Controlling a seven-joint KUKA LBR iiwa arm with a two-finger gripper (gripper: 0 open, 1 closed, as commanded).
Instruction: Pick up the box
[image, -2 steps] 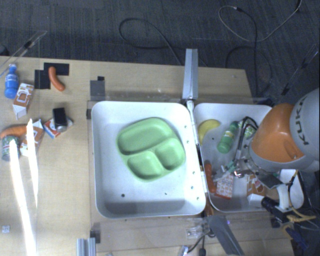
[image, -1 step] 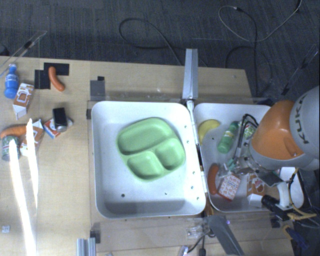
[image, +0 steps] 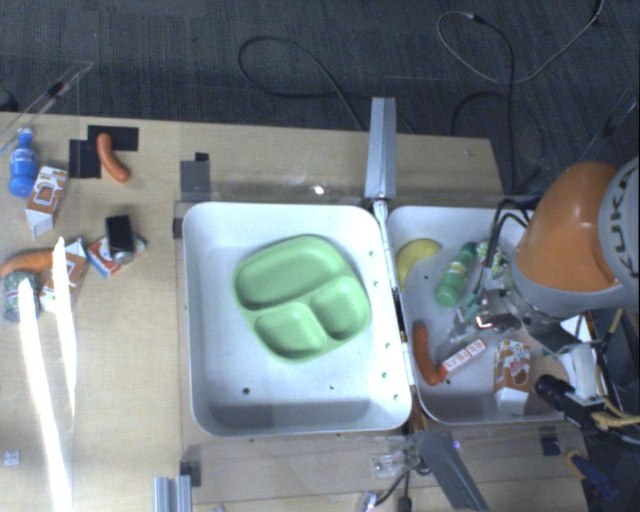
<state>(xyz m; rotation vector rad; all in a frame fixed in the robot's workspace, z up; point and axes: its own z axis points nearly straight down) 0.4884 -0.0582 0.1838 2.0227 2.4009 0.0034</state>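
Note:
In the right bin (image: 432, 400), a small white and red box (image: 464, 355) lies flat near the middle. A brown and white carton (image: 512, 364) sits to its right. My gripper (image: 480, 318) hangs low over the bin, just above and slightly right of the small box, under the orange band (image: 565, 240) of the arm. The wrist hides part of what lies beneath the gripper. I see nothing lifted off the bin floor.
The right bin also holds a yellow item (image: 417, 255), a green bottle (image: 457, 275) and a red sausage (image: 427, 355). A green divided tray (image: 302, 295) fills the middle of the left bin (image: 210, 330). Small items lie on the bench at far left.

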